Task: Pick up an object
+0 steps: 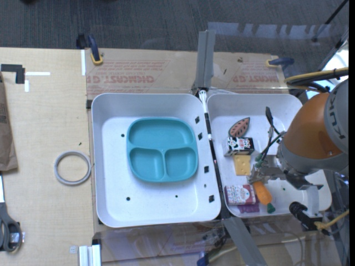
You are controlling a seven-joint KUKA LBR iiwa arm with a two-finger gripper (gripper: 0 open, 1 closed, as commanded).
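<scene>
I reach in from the right, my grey arm (324,143) with its orange band hanging over the right bin (222,101). My gripper (259,173) is low in that bin, near the middle of its floor, among the small things lying there. Whether anything sits between my tips I cannot tell from this slanted view.

Just at my left is a yellow square (242,165), flat on the bin floor. Below my wrist lies a carrot (263,194), orange with a green end, pointing toward the near wall. Touching the carrot's left side is a pink packet (239,195). Above the yellow square is a black and white carton (240,145), and above that a brown leaf (239,127), tilted toward the bin's far wall.

The left bin (105,165) holds a teal plate (162,149) with three compartments, set a little toward the far side. Outside the bins, on the bench (44,126) at the left, a grey ring (72,167) lies flat, well apart from everything else.
</scene>
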